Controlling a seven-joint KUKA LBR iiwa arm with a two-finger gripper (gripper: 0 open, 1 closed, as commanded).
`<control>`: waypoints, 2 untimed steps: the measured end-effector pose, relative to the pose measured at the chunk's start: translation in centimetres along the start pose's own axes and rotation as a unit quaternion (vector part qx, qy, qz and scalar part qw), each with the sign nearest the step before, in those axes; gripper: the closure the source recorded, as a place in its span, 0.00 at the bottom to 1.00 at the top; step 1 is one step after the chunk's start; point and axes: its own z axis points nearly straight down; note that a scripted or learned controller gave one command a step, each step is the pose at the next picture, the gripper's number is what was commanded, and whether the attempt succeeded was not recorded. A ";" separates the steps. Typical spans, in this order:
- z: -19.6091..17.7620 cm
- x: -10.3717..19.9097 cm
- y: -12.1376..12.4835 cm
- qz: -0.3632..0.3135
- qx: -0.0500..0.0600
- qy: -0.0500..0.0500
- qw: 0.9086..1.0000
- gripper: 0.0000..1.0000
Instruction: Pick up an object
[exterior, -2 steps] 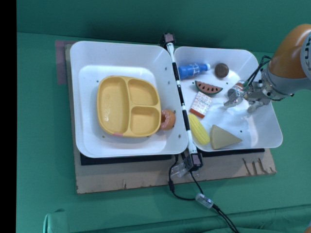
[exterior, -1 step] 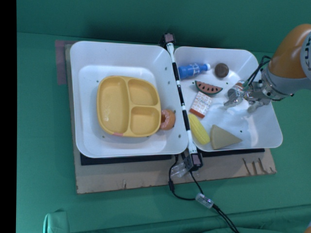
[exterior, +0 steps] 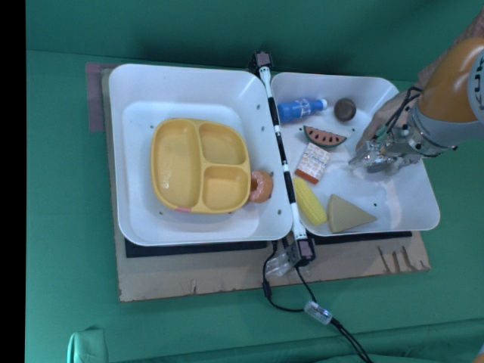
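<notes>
- No object sits between the fingers of the metal two-finger gripper, low over bare floor at centre right of the frame; whether its claw is spread or pressed together cannot be told.
- Nearest candidates in the right-hand white bin: the red watermelon slice, the small printed carton, the brown ball.
- A blue bottle, yellow corn cob and tan wedge lie further out.
- Risk: closing here would likely catch nothing, since the toys lie apart from the claw.

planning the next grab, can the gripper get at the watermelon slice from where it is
Probably yes: the gripper hovers in the same right bin, and the watermelon slice lies apart from its neighbours, nothing between them.
</notes>
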 end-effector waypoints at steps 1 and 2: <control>0.0 0.0 0.0 0.000 0.000 0.000 1.000 0.00; -0.2 8.2 -4.0 0.000 -0.006 -0.002 1.000 0.00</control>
